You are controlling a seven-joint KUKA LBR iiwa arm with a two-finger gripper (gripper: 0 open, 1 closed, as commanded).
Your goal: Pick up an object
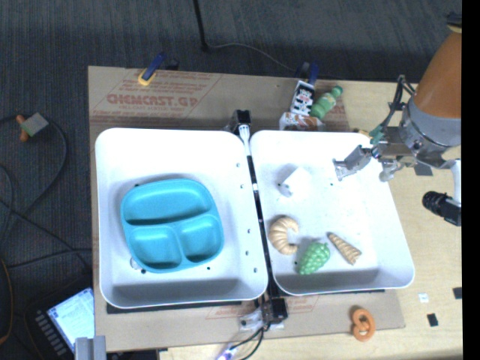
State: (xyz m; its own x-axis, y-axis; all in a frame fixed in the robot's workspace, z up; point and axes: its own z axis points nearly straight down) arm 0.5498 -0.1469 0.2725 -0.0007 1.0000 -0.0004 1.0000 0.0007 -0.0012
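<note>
The right bin (390, 223) holds a small white block (294, 180), a beige curled croissant-like toy (283, 233), a green bunch of grapes (313, 257) and an orange cone (343, 247). My gripper (368, 168) hangs over the bin's upper right part, to the right of the white block and well above the other toys. Its two metal fingers (349, 162) stand apart, open, with nothing between them.
A blue divided tray (172, 223) lies in the left bin (112, 163). Behind the bins, a green bottle toy (325, 102) and a printed packet (300, 105) lie on the bench. An orange pretzel-like toy (363, 323) sits in front of the right bin.
</note>
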